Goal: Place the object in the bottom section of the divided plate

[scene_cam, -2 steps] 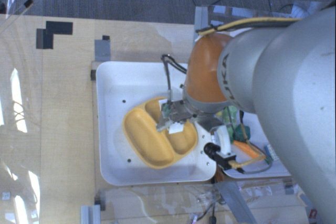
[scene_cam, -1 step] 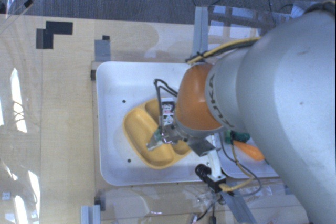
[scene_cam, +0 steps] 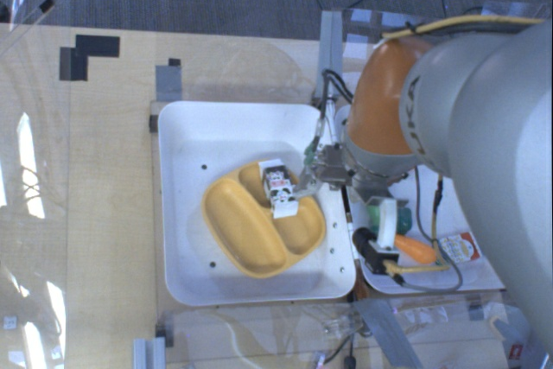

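1. Yellow plastic formed the divided plate [scene_cam: 251,229], which lay in the left bin [scene_cam: 186,272] on the counter [scene_cam: 95,212].
2. The tool [scene_cam: 281,190] hung over the plate's right side, above the ridge between compartments; whether it was apart, together or clamped could not be told.
3. No carried object could be distinguished there; a carrot-like orange piece [scene_cam: 417,251] lay in the right bin [scene_cam: 484,279].
4. Judged stage: placement in the bottom section was unconfirmed, release and withdrawal remaining.
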Motion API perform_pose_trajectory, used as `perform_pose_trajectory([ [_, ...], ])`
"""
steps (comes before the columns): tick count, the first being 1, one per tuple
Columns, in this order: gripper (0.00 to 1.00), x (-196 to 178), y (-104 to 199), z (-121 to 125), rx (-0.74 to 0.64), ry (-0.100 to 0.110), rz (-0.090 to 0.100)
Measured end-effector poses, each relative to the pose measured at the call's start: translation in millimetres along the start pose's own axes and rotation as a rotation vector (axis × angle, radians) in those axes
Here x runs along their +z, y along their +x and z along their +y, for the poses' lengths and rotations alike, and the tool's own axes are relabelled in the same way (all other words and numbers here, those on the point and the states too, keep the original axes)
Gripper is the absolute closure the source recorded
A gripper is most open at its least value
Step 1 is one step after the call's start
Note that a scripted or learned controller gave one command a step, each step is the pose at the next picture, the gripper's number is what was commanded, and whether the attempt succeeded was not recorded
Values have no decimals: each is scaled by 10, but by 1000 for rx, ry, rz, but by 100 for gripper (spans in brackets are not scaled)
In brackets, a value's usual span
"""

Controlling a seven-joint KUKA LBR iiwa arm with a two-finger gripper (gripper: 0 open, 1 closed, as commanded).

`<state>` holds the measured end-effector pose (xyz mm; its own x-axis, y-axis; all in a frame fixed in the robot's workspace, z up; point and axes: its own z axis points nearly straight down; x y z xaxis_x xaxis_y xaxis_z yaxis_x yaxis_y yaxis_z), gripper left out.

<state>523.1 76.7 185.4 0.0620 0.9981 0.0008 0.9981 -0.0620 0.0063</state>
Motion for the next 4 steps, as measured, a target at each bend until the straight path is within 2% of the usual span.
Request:
perform_pose_trajectory([
  [1, 0, 12, -252, 607, 689, 3, -2],
  [2, 0, -293, -713, 892, 419, 0, -1],
  [3, 0, 12, -1163, 1538, 345, 2, -2],
  [4, 100, -109, -1130, 1555, 334, -5, -2],
])
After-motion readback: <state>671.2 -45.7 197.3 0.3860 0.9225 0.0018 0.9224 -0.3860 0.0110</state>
